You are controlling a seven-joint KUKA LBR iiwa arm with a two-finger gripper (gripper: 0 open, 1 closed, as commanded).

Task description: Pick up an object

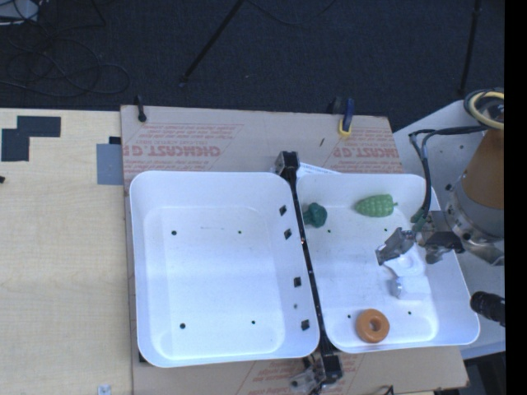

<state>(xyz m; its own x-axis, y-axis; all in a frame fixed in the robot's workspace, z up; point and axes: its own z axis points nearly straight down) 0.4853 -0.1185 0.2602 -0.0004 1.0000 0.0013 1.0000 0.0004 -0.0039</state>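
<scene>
Candidate objects, all in right bin (451, 319): orange ring (373, 326) on the floor near the front wall, below and slightly left of the tool (398, 249); light green knobbly piece (375, 206) above and slightly left of the tool, near the back wall; dark teal lump (314, 215) well to the tool's left, just beside the black divider (298, 245). All three apart from the tool. Tool over the bin's right half, nothing visible between its fingers; released or clenched, cannot tell. Left bin (144, 245) beyond divider. Bins sit on cardboard (206, 142) on the table (58, 262).
</scene>
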